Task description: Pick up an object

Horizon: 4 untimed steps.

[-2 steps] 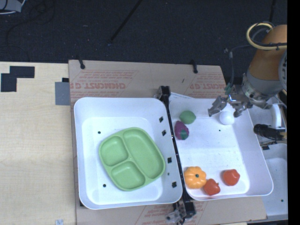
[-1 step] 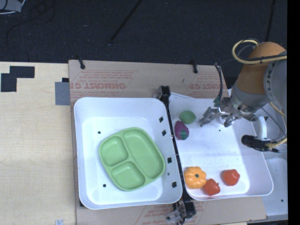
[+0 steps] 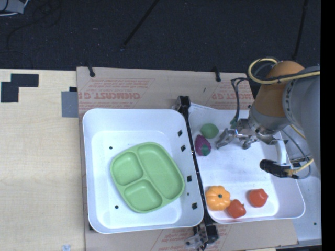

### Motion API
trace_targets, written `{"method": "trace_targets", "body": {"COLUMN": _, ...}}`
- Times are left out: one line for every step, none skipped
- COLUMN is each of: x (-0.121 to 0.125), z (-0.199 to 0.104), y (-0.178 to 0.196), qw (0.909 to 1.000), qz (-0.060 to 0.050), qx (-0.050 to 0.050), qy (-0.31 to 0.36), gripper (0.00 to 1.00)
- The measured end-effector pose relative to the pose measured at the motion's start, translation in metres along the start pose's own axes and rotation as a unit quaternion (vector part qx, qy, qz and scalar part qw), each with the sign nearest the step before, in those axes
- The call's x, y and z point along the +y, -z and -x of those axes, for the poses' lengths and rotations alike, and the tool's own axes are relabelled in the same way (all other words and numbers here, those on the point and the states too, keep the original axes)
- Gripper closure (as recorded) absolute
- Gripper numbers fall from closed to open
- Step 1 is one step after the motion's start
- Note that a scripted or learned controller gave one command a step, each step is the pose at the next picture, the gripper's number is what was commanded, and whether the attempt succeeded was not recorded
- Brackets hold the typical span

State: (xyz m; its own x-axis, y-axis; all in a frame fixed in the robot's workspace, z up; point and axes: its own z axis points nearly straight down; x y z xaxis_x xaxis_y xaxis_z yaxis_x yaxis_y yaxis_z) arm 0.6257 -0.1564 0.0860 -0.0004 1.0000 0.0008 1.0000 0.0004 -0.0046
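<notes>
Purple and green toy pieces lie at the right bin's upper left, just beside the gripper, whose jaws spread wide and hold nothing, seemingly lining up a grasp.

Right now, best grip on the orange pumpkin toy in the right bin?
Probably across the orange pumpkin at its widest part, coming straight down from above. It sits upright and rounded; the bin wall crowds its left side and a red toy touches its right, so close the claw front-to-back.
</notes>
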Motion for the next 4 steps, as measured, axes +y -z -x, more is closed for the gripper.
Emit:
{"method": "trace_targets", "body": {"x": 0.0, "z": 0.0, "y": 0.012, "qw": 1.0, "qz": 0.0, "qx": 0.0, "qy": 0.0, "gripper": 1.0}}
{"method": "trace_targets", "body": {"x": -0.002, "z": 0.003, "y": 0.075, "qw": 1.0, "qz": 0.004, "qx": -0.001, "qy": -0.002, "gripper": 1.0}}
{"method": "trace_targets", "body": {"x": -0.009, "z": 0.006, "y": 0.121, "qw": 1.0, "qz": 0.003, "qx": -0.001, "qy": -0.002, "gripper": 1.0}}
{"method": "trace_targets", "body": {"x": -0.009, "z": 0.007, "y": 0.138, "qw": 1.0, "qz": 0.002, "qx": 0.0, "qy": -0.001, "gripper": 1.0}}
